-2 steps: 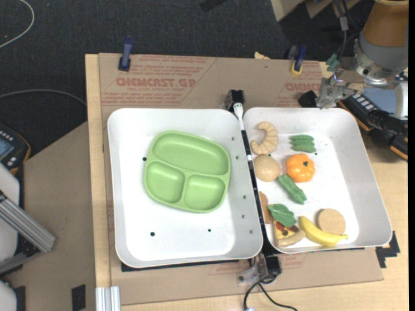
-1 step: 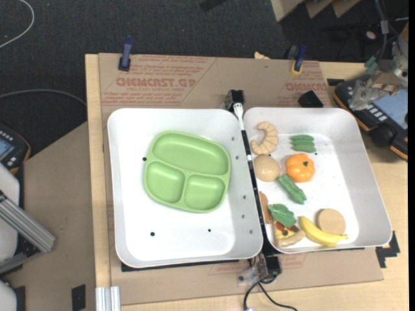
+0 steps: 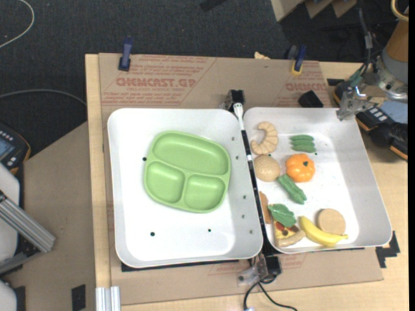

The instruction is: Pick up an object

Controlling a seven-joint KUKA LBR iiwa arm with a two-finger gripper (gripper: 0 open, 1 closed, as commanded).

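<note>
Brown board (image 3: 194, 83) w/ red "CHEMCAST" print under two white bins (image 3: 130, 238); gripper (image 3: 347, 102) at right bin's (image 3: 369, 193) top corner, jaw state unclear.

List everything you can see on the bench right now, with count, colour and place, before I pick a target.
bins: 2, white, side by side on the bench
divided plate: 1, green, left bin
croissant: 1, tan, right bin, far left corner
green beans: 1 bunch, green, right of croissant
pumpkin: 1, orange, right bin centre
bread roll: 1, beige, left of pumpkin
pepper: 1, green, below pumpkin
banana: 1, yellow, near edge
cookie: 1, tan, beside banana
pizza slice: 1, mixed, near left
clamps: 2, blue, far edge
gripper: 1, grey, above right bin's far right corner
</note>
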